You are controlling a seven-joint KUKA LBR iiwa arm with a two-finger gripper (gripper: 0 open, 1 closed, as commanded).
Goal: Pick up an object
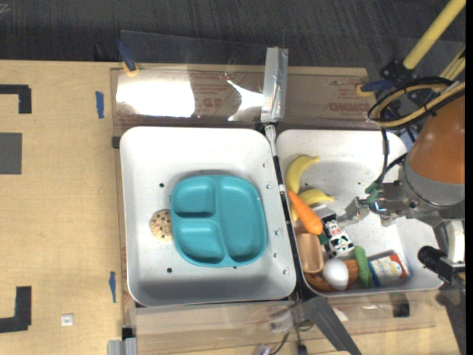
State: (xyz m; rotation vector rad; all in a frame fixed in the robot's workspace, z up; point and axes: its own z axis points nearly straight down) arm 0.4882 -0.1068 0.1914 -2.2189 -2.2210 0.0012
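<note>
Evidently the objects were heaped along the left edge of the right white bin (pixel 347 143) for picking: yellow plastic bananas (pixel 301 171), an orange plastic carrot (pixel 305 211), a white egg (pixel 336 274); the two-finger gripper (pixel 353 210) hovered just beside the carrot; whether it was parted or closed, I cannot tell.

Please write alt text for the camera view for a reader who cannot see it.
A grey arm's claw hovers over the right white bin, above piled toy food including a yellow banana and orange carrot. The left white bin holds a teal divided plate and a cookie.
</note>
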